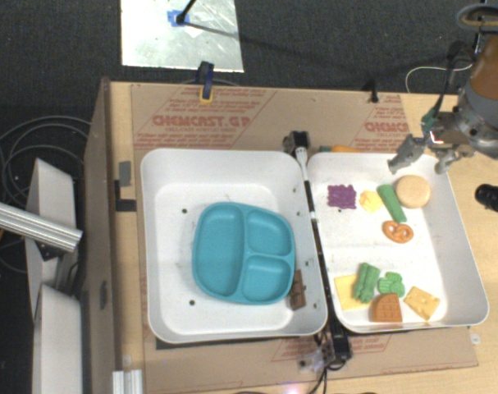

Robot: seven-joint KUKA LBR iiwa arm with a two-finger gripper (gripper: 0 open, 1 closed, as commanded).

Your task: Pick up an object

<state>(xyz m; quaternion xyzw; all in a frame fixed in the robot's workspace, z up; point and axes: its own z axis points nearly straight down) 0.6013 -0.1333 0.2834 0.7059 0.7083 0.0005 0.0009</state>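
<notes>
two white bins (pixel 232 167) on cardboard-topped bench (pixel 232 109), dark carpet (pixel 43 48) around.

The arm (pixel 488 97) is cut off by the right edge, only its wrist end in view. An orange piece (pixel 344 148) at the right bin's (pixel 462 245) far rim is mostly hidden.

Bright, even overhead light, white bins (pixel 232 164) nearly washed out, strong glare on the foil sheet (pixel 183 23) at top, soft short shadows under the toy food, dark floor underexposed, overall image slightly soft and grainy
</notes>
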